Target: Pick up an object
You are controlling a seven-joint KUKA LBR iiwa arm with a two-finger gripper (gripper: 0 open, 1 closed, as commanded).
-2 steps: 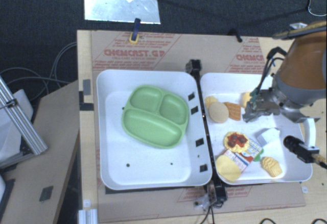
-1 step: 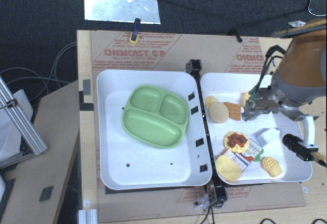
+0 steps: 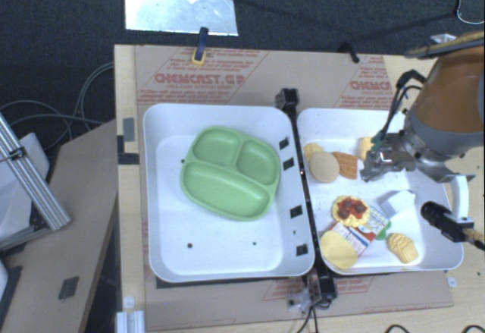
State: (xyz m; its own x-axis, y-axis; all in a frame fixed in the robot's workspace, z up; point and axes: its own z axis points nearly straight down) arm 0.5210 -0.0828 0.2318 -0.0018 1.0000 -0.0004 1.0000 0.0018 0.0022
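My gripper (image 3: 377, 164) hangs low over the upper middle of the right bin (image 3: 434, 263), the arm coming in from the right. Just left of it lie an orange wedge (image 3: 347, 164) and a round beige bun (image 3: 324, 167). A small yellow piece (image 3: 366, 146) sits right behind the gripper. In front of it lie a white-grey block (image 3: 395, 202), a small pizza (image 3: 350, 208), a snack packet (image 3: 370, 227), a pale yellow disc (image 3: 338, 249) and a yellow ridged piece (image 3: 403, 247). Nothing shows as held.
The left bin (image 3: 163, 248) holds a green divided plate (image 3: 229, 172), slightly tilted across its middle. A black divider strip (image 3: 298, 172) runs between the bins. The objects crowd the right bin's left and front parts.
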